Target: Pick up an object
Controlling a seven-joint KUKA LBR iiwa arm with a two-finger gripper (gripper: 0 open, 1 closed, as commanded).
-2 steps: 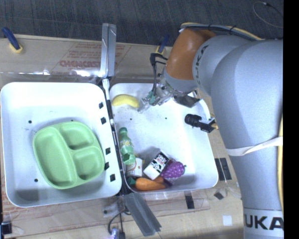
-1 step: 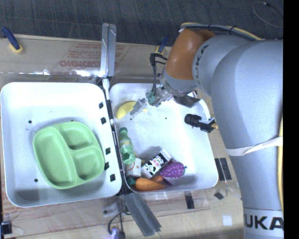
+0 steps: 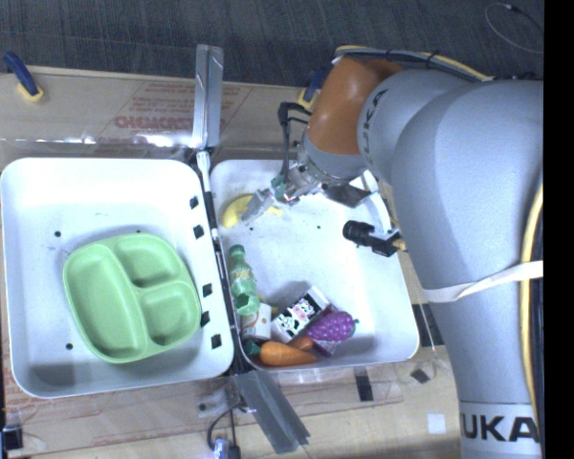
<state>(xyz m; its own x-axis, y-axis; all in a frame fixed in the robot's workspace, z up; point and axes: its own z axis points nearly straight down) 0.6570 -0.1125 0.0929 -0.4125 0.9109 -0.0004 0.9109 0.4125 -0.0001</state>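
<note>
While nothing looks lifted yet, the gripper [image 3: 265, 199] sits low in the upper left corner of the right bin [image 3: 364, 295], just beside a yellow object [image 3: 231, 210] that lies against that bin's left wall. We cannot tell whether the gripper is open or closed, because it is small and blurred from this angle. We see nothing clearly clamped in it. The two look very close, but we cannot say whether they touch.

Lower in the same bin, a green bottle [image 3: 242, 280] lies along the left wall. In the lower part of the bin a black-and-white carton [image 3: 299, 316], a purple bunch of grapes [image 3: 334, 327] and an orange carrot [image 3: 285, 355] crowd together, well apart from the gripper. The left bin [image 3: 38, 208] holds a green divided tray [image 3: 134, 299], far from the arm.

We judge the task to be at the approach or grasp stage, with the yellow object the likeliest target since it is the nearest thing. The approach looks done. What is left, as far as we can judge, is a firm closure on the object and a lift clear of the bin floor. The object lies tight against the wall, so we think a clean grip may be hard to get.
</note>
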